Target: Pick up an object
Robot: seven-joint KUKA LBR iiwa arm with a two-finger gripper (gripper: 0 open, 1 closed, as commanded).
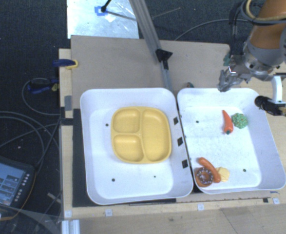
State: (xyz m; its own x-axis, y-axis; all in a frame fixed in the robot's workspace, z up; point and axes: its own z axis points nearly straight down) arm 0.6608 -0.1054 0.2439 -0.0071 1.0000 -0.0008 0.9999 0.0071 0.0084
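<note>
Two shallow white bins sit side by side on the bench: the left bin point(96, 179) holds a yellow divided plate point(141, 133), and the right bin point(264, 165) holds small toy foods. A carrot point(227, 122) touches a broccoli floret point(239, 120) near its far right, and a sausage point(209, 168), a donut point(203, 177) and a yellow piece point(223, 173) cluster at its near edge. The gripper point(225, 83) hangs over the right bin's far rim, gripping nothing; whether it is open is unclear.
</note>
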